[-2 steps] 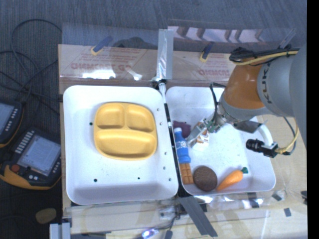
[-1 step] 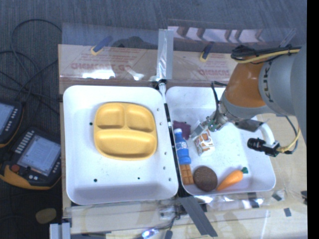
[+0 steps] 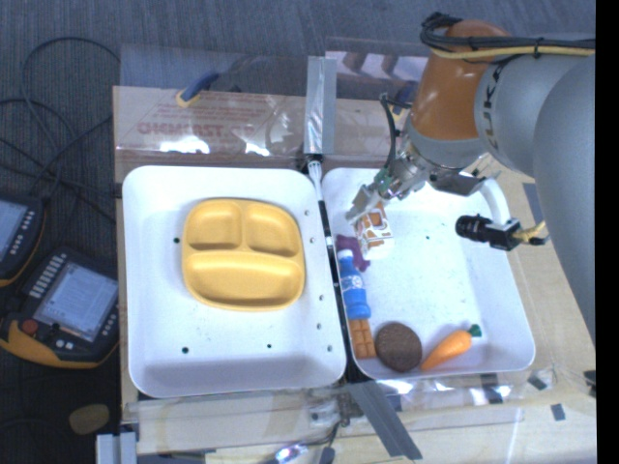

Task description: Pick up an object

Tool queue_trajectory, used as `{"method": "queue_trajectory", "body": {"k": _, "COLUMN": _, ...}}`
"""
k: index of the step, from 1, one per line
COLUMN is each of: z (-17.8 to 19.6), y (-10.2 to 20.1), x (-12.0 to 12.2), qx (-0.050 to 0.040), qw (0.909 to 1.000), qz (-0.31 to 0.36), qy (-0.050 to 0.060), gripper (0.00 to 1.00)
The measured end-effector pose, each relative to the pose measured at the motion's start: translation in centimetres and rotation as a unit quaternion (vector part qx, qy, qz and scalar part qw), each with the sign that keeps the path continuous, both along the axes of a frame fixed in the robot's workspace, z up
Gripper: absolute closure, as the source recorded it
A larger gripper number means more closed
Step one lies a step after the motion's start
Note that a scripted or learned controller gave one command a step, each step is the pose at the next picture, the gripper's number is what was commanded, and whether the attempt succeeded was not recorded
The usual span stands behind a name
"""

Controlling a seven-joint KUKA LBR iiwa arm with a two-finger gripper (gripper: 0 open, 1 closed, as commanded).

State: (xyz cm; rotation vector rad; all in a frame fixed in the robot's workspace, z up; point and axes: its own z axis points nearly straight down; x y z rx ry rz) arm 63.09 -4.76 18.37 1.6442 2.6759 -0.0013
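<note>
My gripper (image 3: 375, 199) hangs over the upper left part of the right bin (image 3: 503, 307), on the grey arm with the orange band. A small white and orange box (image 3: 373, 233) sits right under the gripper tip, touching or nearly touching it. Along the bin's left wall lie a purple piece (image 3: 350, 255), a blue and white tube (image 3: 354, 290) and a brown waffle-like block (image 3: 361, 337). A brown round cookie (image 3: 397, 346) and an orange carrot (image 3: 450, 348) rest at the front edge.
The left bin (image 3: 155, 346) holds a yellow divided plate (image 3: 242, 254). A black connector (image 3: 488, 230) on the arm juts over the right bin's right side. Controllers and cables lie on the floor at far left.
</note>
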Motion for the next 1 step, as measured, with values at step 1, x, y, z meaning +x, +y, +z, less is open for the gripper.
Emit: {"method": "queue_trajectory", "body": {"k": 1, "z": 0.83, "y": 0.03, "x": 0.00, "qx": -0.0008, "qw": 1.0000, "qz": 0.000, "qy": 0.001, "gripper": 1.00}}
